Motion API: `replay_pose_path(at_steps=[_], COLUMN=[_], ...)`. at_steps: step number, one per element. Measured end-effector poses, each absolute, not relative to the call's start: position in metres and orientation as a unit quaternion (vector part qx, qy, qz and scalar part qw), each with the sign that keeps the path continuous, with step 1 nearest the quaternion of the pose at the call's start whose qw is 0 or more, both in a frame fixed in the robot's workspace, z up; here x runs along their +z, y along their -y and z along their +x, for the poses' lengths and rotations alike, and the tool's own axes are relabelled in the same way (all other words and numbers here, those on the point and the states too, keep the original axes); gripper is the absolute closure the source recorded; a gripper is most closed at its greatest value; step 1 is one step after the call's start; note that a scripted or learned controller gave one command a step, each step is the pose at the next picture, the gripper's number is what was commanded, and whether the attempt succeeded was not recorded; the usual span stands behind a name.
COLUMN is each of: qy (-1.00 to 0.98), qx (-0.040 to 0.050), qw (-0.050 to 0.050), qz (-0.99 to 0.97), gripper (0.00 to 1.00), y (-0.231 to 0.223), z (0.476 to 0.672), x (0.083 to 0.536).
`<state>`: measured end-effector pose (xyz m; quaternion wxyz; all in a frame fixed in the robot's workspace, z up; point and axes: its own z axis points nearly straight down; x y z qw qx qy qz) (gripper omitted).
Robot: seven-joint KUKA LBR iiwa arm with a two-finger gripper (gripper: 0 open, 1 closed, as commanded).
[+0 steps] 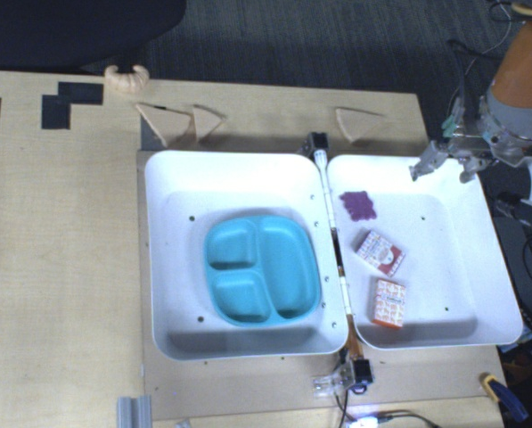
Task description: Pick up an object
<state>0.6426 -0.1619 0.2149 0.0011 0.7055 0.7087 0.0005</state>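
The bench (pixel 61 266) holds two white bins side by side. The left bin (pixel 172 239) has a blue tray (pixel 261 270) lying in its middle. The tray has three parts: one at the top left, one at the bottom left, and one long one down the right side.

The right bin (pixel 462 257) holds three small things. A purple clump (pixel 358 205) lies near the top left corner of this bin. Just below it, near the left edge, lies a small red and white packet (pixel 379 251), turned at a slant. Below that, near the bottom left corner, lies a small box (pixel 388 302) with red and white squares on it. The three things sit in a line down the left side of the bin, close to each other but not touching.

The gripper (pixel 446 163) hangs over the top right corner of the right bin. Its two fingers (pixel 423 168) are spread apart, and nothing is between them. It is well apart from all three things. Above it, the arm (pixel 522 78) shows its orange band at the right edge of the bench.

A small tan thing (pixel 126 78) sits at the top edge of the bench, well to the left of the bins.
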Motion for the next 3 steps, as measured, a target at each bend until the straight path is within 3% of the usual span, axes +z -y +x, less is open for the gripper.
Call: replay_pose_path(at_steps=[1,2,3], qy=[-0.708,-0.709,-0.709], qx=[0.0022,0.006,0.0058], qw=[0.002,0.005,0.005], qz=[0.706,0.706,0.706], gripper=[0.0,1.0,0.0], y=[0.11,0.109,0.109], z=[0.572,0.576,0.575], x=[0.095,0.107,0.107])
